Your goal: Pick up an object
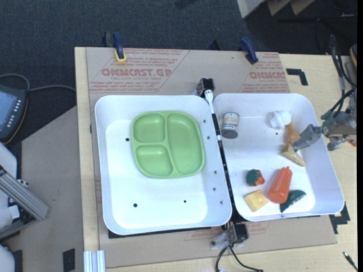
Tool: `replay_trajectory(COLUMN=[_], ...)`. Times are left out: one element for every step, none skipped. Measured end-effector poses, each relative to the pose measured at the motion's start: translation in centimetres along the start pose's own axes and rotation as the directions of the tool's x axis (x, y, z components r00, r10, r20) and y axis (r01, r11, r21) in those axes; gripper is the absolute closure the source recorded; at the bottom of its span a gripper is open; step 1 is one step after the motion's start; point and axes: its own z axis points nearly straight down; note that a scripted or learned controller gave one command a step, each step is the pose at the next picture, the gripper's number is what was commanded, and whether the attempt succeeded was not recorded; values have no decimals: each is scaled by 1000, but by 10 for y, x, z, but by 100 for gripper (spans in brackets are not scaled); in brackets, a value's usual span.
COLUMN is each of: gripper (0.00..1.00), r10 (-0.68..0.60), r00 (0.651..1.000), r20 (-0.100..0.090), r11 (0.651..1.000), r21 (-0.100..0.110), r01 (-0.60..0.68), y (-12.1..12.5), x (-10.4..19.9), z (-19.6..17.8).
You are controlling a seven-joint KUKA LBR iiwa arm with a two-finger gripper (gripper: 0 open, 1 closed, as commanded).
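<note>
While the gripper (309, 136) hovers by the bread wedge (293, 153), finger state unreadable; it should centre over it, then descend.

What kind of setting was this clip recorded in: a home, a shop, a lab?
Most likely a robotics lab or test bench. Two white bins sit side by side on a board held by blue clamps, toy food such as a carrot lies in the right bin, and the gripper reaches in from the right.
</note>
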Motion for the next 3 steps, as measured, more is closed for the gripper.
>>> replay_trajectory(gripper=[0, 0, 0], r10=[-3, -3, -4], r00=[1000, 1000, 1000], r20=[3, 0, -1], r11=[1000, 1000, 1000], r21=[-12, -6, -5], r01=[3, 3, 4], y=[2, -1, 5], x=[0, 2, 10], z=[-6, 37, 85])
